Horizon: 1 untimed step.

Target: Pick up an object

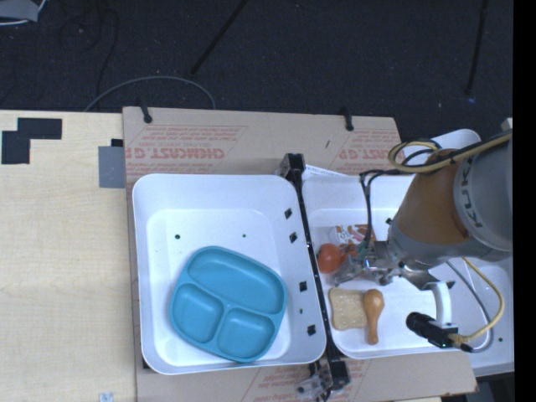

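My gripper (pixel 362 262) hangs low over the right bin (pixel 335 193), under the orange wrist band, and its fingers are too cluttered to read. Just left of it lies a red tomato-like ball (pixel 330 258). Below it sit a tan slice of bread (pixel 347 309) and a brown drumstick-shaped piece (pixel 373 312), side by side. A small packet with red print (pixel 350 234) lies behind the gripper. Nothing is visibly held.
The left bin (pixel 159 199) holds a blue three-compartment plate (pixel 228 302). A black divider bar (pixel 303 241) separates the bins. Cables and a black fitting (pixel 431 328) trail from the arm over the right bin's near right corner. Cardboard lies under both bins.
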Each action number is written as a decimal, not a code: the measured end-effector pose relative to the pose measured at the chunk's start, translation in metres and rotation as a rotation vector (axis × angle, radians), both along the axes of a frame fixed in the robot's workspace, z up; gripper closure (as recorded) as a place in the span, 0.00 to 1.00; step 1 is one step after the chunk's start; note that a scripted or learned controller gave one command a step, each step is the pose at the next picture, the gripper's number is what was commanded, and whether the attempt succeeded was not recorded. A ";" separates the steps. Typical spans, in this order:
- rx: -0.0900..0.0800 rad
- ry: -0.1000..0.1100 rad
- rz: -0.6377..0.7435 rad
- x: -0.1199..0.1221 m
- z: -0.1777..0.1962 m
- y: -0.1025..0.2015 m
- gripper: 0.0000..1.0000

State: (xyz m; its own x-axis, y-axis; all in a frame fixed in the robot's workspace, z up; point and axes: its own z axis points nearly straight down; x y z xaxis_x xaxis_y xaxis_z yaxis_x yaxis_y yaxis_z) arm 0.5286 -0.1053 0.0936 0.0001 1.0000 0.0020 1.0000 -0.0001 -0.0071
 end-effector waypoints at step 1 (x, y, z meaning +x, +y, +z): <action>0.000 0.000 -0.006 0.000 0.012 -0.002 1.00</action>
